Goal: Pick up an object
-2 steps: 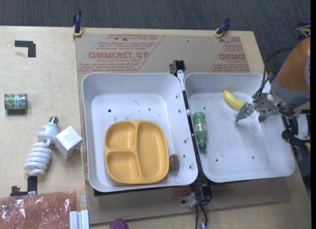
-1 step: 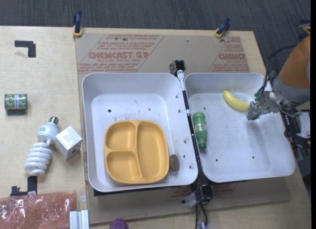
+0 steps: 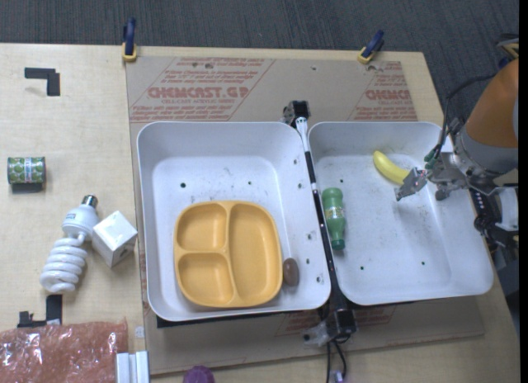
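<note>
Two bins: tool (image 3: 422,182) empty, fingers apart, beside banana (image 3: 389,167) near right bin (image 3: 462,278) far wall.

The brown board (image 3: 247,84) under the white bins (image 3: 223,146) bears red print reading "CHEMCAST G P"; the same print repeats, cut short, behind the right bin; smaller lines unreadable

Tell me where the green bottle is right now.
The green bottle lies in the right bin, against its left wall beside the divider between the bins, below and left of the banana.
</note>
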You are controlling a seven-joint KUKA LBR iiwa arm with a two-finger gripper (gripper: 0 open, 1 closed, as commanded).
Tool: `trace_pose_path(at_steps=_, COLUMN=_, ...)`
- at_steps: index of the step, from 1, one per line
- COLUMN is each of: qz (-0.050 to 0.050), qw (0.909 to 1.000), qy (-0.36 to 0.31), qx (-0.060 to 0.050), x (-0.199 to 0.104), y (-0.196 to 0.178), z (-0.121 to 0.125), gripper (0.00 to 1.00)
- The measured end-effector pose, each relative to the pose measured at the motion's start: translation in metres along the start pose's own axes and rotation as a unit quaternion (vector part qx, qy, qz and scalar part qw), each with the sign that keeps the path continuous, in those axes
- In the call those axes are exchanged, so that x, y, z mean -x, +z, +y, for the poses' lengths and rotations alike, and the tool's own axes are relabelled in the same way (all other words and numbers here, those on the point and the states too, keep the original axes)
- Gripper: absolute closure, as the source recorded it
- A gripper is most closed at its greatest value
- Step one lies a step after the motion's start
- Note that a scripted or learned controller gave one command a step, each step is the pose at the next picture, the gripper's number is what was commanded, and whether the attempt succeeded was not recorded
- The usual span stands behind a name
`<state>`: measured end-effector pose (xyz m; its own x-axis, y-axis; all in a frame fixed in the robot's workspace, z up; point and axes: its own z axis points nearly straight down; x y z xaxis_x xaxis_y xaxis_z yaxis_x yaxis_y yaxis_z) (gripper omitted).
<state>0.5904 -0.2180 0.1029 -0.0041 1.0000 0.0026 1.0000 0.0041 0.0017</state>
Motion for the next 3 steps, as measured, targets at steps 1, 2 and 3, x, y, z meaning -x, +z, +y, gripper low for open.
trace_pose_path(at_steps=1, qz=-0.002, qw=1.0, qy=0.0, qx=0.002, x=-0.026, y=0.008, z=0.07, gripper=0.0)
trace_pose_path(at_steps=2, qz=-0.004, qw=1.0, qy=-0.001, qx=0.005, x=-0.024, y=-0.007, z=0.073, gripper=1.0)
trace_pose_path(at_steps=3, qz=-0.004, qw=1.0, qy=-0.001, qx=0.003, x=-0.025, y=-0.004, z=0.071, gripper=0.0)
